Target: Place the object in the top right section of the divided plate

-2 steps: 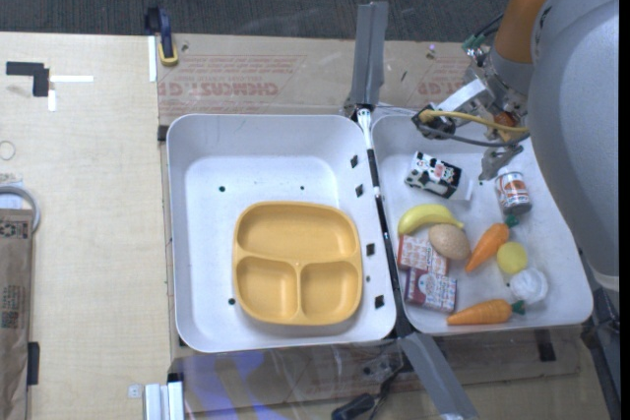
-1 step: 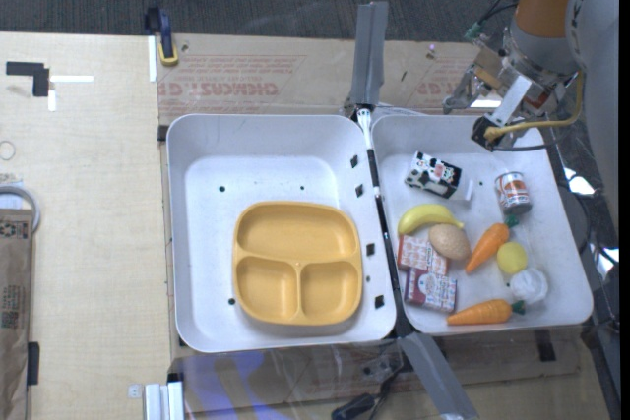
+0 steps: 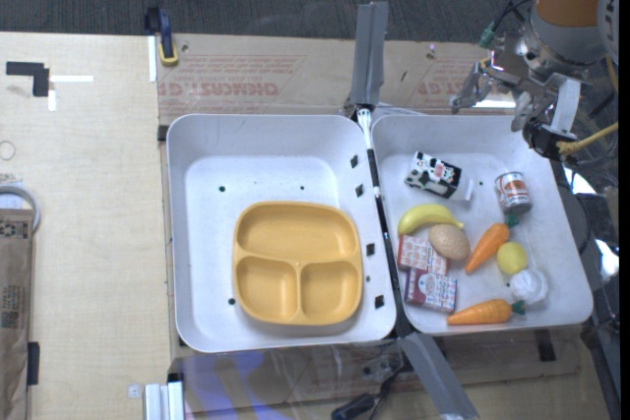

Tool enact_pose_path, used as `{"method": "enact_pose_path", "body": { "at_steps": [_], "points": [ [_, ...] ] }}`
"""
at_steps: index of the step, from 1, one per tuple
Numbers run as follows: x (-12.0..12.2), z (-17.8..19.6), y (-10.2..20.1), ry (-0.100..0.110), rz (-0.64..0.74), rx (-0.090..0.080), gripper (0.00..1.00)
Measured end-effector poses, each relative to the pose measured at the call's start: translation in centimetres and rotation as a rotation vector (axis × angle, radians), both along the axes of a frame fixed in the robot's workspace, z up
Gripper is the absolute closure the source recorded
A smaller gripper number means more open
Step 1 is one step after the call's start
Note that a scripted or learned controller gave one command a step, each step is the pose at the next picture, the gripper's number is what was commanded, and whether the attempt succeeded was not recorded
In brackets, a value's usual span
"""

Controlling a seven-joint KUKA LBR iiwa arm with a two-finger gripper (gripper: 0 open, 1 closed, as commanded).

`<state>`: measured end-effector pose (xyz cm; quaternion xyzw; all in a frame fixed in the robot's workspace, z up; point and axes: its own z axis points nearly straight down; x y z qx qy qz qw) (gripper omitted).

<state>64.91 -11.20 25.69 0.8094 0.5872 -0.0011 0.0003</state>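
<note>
A yellow divided plate (image 3: pixel 297 263) lies in the left bin (image 3: pixel 197 211), with one wide section at the back and two smaller ones at the front. All its sections are bare. The gripper (image 3: pixel 532 98) hangs on the grey arm with the orange band, over the back right rim of the right bin (image 3: pixel 576 241). Nothing shows in its grasp. The nearest objects are a small red-labelled can (image 3: pixel 512 192) and a black-and-white toy (image 3: pixel 433 174), both below it on the bin floor.
The right bin also holds a banana (image 3: pixel 428 216), a tan egg-like piece (image 3: pixel 448 241), two carrots (image 3: pixel 487 246) (image 3: pixel 482 312), a lemon (image 3: pixel 512 258), a white garlic (image 3: pixel 529 285) and two red-and-white cartons (image 3: pixel 421 254). A grey divider post (image 3: pixel 369 54) rises between the bins.
</note>
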Motion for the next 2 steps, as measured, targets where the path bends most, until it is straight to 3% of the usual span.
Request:
{"method": "enact_pose_path", "body": {
  "at_steps": [1,2],
  "points": [
    [0.9,-6.0,-1.6,0.004,-0.358,0.000,0.00],
    [0.3,-7.9,-8.7,0.002,-0.012,0.000,0.00]
  ]
}}
